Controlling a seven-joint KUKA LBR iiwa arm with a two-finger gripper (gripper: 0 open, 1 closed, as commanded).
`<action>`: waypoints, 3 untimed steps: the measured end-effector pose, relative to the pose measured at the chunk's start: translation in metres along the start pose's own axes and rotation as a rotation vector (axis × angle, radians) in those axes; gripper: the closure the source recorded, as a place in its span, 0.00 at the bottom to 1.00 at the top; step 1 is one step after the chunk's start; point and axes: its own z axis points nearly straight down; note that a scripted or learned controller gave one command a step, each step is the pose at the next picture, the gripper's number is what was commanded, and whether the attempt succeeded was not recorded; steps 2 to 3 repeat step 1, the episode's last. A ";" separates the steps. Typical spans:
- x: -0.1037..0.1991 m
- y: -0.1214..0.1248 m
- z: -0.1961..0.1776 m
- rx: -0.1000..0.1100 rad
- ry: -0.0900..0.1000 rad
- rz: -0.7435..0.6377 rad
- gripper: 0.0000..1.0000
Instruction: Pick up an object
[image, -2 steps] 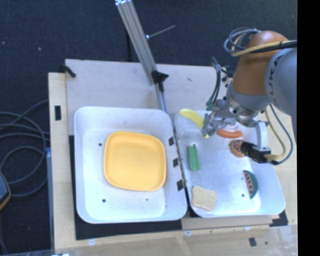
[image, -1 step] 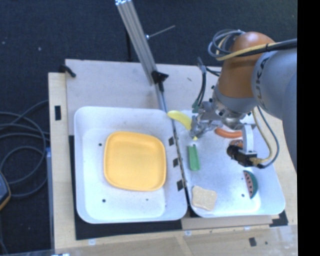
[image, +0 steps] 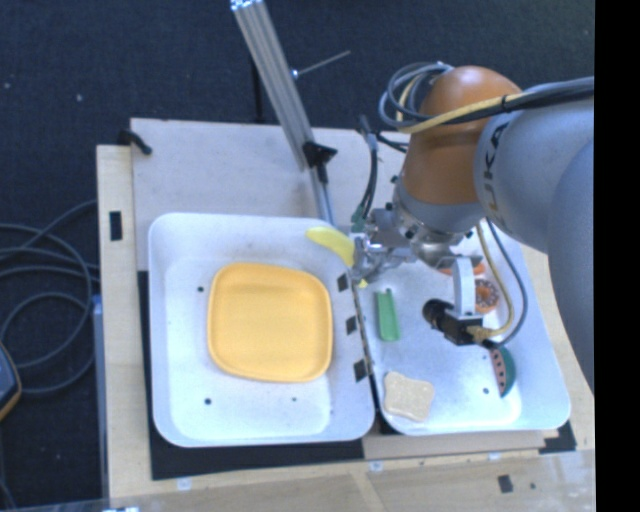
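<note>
Yellow banana (image: 328, 241) is lodged at the bins' shared rim, so the gripper (image: 368, 262) is lowered beside it; its grasp cannot be told

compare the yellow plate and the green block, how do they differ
The yellow plate is wide, rounded-square and fills much of the left bin; the green block is a small narrow bar in the right bin. The plate is yellow-orange, the block green. Both lie flat.
</note>
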 end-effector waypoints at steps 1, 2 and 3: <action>0.056 -0.024 -0.004 0.001 0.000 0.000 1.00; 0.056 -0.024 -0.004 0.001 0.000 0.000 1.00; 0.056 -0.024 -0.004 0.001 0.000 0.000 1.00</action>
